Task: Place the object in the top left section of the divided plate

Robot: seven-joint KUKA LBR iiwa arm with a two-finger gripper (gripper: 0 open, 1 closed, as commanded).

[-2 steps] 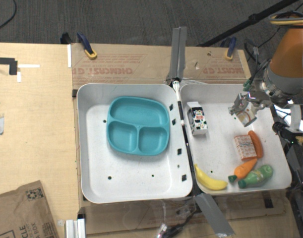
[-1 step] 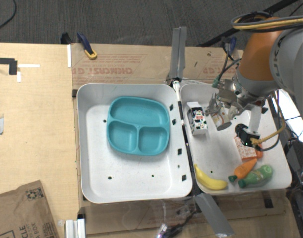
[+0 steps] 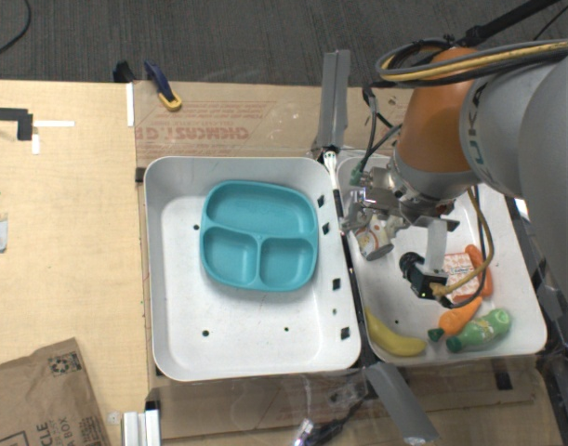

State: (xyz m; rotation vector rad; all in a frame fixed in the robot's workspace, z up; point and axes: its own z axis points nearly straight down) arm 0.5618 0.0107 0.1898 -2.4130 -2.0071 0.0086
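My tool (image 3: 370,230) hangs low over the upper left part of the right bin (image 3: 530,277), just beside the wall it shares with the left bin (image 3: 172,277); the wrist covers it from above, so I cannot tell if it is apart, together or clamped on anything; a small pale bit shows under it, too muddled to name; the task names no object, so I judge the pick is the step in hand; candidates lie toward the bin's lower right: banana (image 3: 395,340) alone by the lower wall, carrot (image 3: 458,317) touching a green bottle-like thing (image 3: 479,331), red and white packet (image 3: 462,269) above them; the banana looks the cleanest grab, since the carrot and green thing touch and one may drag the other; I should come straight down, close across the narrow side, then lift well clear of the shared wall before crossing; the teal divided plate (image 3: 260,235) sits in the left bin toward its top, compartments bare; the large upper compartment seems to span the plate's top, so I aim at its left end; release low so nothing rolls over the ridge into the two lower compartments.
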